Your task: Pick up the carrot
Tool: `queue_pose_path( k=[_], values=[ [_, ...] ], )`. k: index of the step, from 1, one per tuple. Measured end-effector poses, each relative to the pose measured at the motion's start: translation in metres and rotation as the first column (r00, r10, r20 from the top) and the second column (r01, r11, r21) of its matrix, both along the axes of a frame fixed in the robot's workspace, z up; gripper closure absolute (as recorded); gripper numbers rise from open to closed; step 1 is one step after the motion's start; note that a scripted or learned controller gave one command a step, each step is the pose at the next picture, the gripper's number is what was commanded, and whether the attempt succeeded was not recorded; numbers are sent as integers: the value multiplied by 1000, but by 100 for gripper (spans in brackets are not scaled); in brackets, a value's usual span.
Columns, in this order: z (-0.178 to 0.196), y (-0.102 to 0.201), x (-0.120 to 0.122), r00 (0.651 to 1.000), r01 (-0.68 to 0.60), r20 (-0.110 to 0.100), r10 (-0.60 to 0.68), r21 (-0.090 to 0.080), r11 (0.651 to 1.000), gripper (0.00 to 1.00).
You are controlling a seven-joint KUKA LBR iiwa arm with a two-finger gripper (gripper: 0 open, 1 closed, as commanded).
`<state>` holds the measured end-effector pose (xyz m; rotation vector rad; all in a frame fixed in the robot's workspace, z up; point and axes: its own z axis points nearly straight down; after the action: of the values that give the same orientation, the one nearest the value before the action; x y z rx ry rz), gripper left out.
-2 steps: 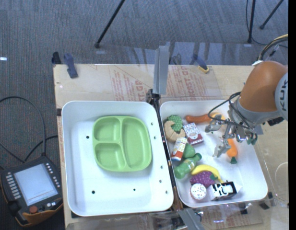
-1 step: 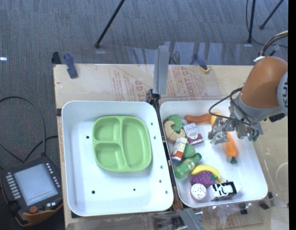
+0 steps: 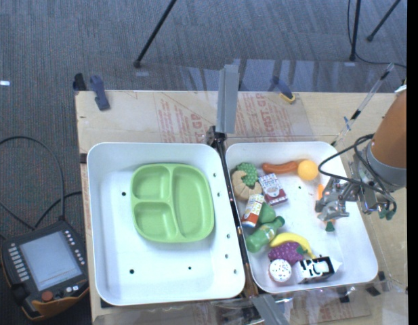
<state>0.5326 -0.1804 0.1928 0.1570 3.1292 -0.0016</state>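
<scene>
Item: carrot (image 3: pixel 280 168), orange, lying flat near the far wall of the right bin (image 3: pixel 344 156), its tip touching an orange ball (image 3: pixel 307 170). Located up and to the left of the end effector (image 3: pixel 332 212), a short way apart. End effector hung low over the bin's right side, empty; whether open or closed could not be told. Risk: a descent at the carrot's thick end would likely nudge the ball or clip the small carton (image 3: pixel 274 188) nearby, rolling the carrot aside and spoiling the grasp.
</scene>
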Motion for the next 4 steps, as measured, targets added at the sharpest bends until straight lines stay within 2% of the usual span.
queue_pose_path(
  k=[1,2,3,4],
  values=[
    [59,65,-38,998,-61,-2,61,2,998,100],
    [176,5,-45,995,-96,2,96,-3,995,100],
    [192,-33,-55,994,-108,-5,108,1,994,100],
    [123,-29,-47,973,-232,-10,232,5,973,100]
  ],
)
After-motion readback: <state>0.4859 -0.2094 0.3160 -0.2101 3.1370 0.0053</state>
